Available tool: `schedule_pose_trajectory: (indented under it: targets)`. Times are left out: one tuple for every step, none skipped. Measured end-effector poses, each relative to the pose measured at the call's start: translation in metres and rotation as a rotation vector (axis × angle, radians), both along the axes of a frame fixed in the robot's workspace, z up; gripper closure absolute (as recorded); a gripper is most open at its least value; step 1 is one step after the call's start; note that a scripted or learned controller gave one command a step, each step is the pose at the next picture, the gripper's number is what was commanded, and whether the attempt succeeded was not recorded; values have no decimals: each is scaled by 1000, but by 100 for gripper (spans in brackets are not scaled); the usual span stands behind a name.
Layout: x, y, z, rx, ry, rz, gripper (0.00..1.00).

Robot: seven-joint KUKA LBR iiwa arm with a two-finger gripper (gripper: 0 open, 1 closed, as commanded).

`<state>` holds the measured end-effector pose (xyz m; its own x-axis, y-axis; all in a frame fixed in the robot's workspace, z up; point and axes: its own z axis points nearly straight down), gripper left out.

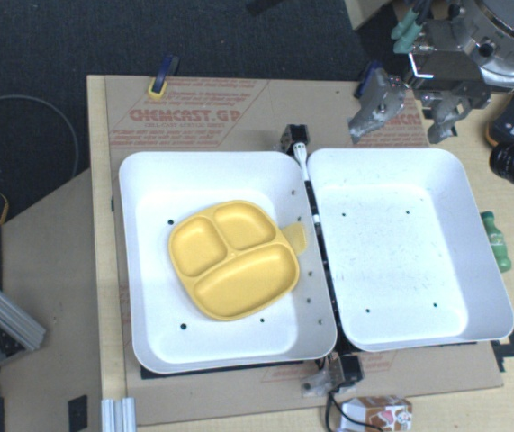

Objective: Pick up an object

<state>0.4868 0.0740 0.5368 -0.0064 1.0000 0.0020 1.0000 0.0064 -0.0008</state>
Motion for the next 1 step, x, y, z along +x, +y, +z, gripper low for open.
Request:
schedule_pose_trajectory:
  targets:
    - [3, -2, 10, -2, -3, -5, 100]
